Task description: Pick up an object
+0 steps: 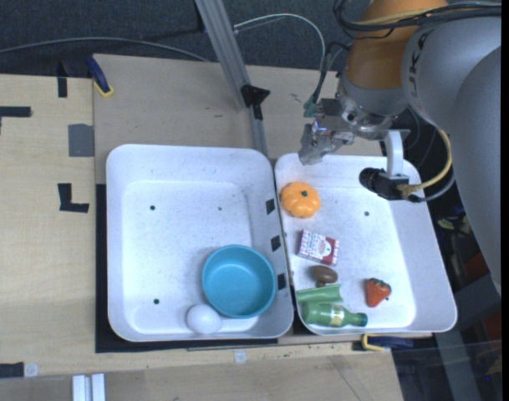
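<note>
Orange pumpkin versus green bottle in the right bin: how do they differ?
The orange pumpkin is round and squat; the green bottle is long and lies on its side. The pumpkin sits at the bin's far end, below the gripper; the bottle lies against the near rim. Both rest untouched in the right bin.

Arm (455, 65) cut off by top and right picture edges. Gripper (314, 150) at right bin's (434, 282) far left corner, fingers blurred, gap unreadable. Red box (318, 247) label too small to read. Brown lump (323, 275) unidentifiable. White ball (203, 317) partly tucked behind blue bowl (237, 280) at left bin's (124, 224) near rim. Green bottle (329, 310) overlaps near rim of right bin.
</note>
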You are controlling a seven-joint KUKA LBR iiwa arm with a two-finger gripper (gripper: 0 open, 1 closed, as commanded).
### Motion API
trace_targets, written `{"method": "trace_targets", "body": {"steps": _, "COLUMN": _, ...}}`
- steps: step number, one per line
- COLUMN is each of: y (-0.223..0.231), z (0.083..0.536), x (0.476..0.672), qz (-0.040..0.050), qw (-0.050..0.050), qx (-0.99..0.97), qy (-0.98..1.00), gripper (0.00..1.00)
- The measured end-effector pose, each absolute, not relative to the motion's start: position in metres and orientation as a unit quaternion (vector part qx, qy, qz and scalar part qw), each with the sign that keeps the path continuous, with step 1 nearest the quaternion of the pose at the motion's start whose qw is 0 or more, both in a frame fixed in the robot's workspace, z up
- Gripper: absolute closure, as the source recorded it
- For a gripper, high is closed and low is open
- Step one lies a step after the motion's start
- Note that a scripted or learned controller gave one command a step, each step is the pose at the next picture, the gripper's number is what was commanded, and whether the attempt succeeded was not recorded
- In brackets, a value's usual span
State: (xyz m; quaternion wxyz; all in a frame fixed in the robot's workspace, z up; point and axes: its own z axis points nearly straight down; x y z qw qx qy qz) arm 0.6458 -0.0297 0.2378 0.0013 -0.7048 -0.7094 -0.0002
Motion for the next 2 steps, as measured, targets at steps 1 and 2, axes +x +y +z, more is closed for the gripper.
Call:
{"method": "trace_targets", "body": {"steps": 1, "y": 0.032, "z": 0.233, "x": 0.652, "qz": 0.0, "qw": 0.001, "qx": -0.704, "qy": -0.71, "gripper": 1.0}}
{"method": "trace_targets", "body": {"steps": 2, "y": 0.088, "z": 0.24, "x": 0.649, "qz": -0.0002, "qw": 0.001, "qx": -0.704, "qy": -0.71, "gripper": 1.0}}
